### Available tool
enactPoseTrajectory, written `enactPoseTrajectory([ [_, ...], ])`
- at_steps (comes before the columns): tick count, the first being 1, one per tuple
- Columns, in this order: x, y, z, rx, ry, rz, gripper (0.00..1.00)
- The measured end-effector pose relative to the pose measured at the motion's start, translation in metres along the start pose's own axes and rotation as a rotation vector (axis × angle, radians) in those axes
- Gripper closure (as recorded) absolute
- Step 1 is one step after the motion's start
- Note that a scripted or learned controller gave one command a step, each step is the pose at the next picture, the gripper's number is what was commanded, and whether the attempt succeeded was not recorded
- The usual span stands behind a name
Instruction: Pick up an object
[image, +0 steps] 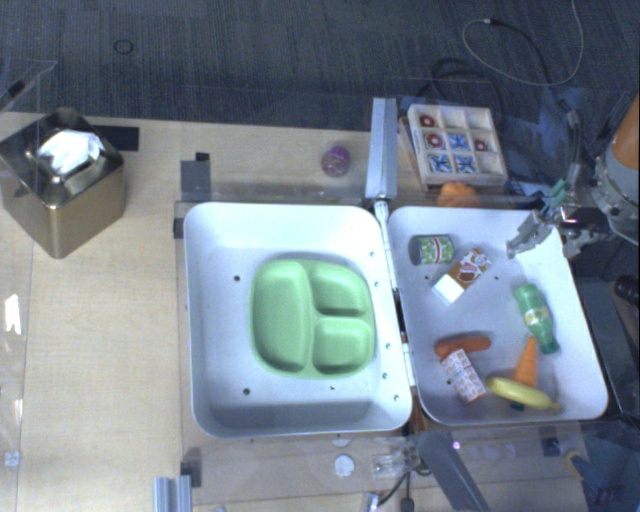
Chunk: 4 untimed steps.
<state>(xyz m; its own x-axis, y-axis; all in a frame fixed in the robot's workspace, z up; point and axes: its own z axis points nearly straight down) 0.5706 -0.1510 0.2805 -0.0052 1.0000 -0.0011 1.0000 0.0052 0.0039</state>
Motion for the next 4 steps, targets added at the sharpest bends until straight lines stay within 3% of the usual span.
enactPoseTrajectory([
  [1,-0.032,-0.001,0.126,0.001,0.001,0.045,0.00],
  [2,-0.041,0.014,0.192,-0.006,-0.001,0.077,0.00],
  [3,-0.017,-0.034,0.191,-0.008,0.000,0.062,0.00],
  [4,-0.038,-0.079,0.190,-0.013,-0.003,0.158,0.00],
])
